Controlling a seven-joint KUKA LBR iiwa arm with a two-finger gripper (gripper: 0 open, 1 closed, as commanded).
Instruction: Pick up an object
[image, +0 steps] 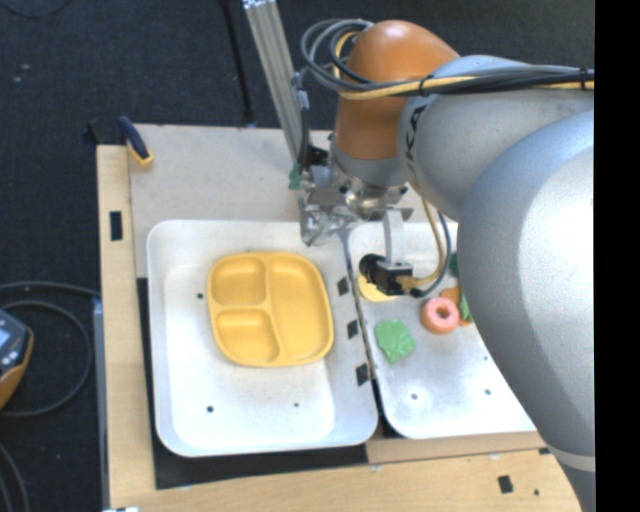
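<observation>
Camera view: we are watching the metal gripper (318, 228) hanging near a glossy, rounded yellow compartment tray (270, 305), grip unclear.

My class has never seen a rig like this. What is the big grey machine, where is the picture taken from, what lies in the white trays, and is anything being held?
The big grey shape with the orange band is a robot arm. It reaches in from the right of the picture, and a program moves it. At its tip is the gripper, the part meant to pick things up.

The picture comes from a single camera fixed above the bench, looking down at a slant.

Two shallow white bins sit side by side on the bench. The left bin holds a yellow divided plate with three compartments. The right bin holds a pink ring and a small green lump, which lie apart from each other.

The gripper hangs at the far rim, near where the bins meet. The picture does not show it holding anything.
</observation>
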